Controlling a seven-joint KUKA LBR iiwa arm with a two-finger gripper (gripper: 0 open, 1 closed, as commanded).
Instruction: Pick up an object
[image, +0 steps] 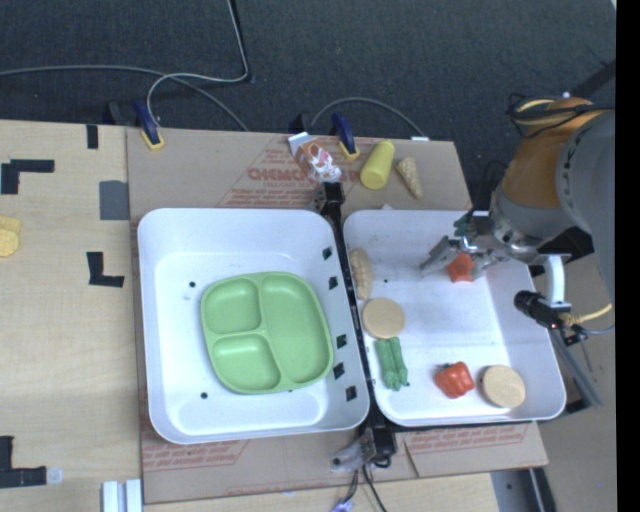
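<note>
My gripper (458, 258) hangs over the far part of the right bin (430, 225), reaching in from the right. A small red object (460, 268) sits between its two grey fingers (434, 259), and the gripper is shut on it. Also in this bin are a pale bread-like piece (360, 270) by the left wall, a round tan biscuit (383, 318), a green vegetable (393, 362), a red pepper-like piece (454, 379) and a second round tan disc (502, 386).
In the left bin (170, 250) lies a green divided plate (265, 330). Beyond the bins, on the cardboard, lie a yellow bottle (377, 165), a tan cone (410, 178) and a small packet (315, 156). Cables run across the dark floor at the back.
</note>
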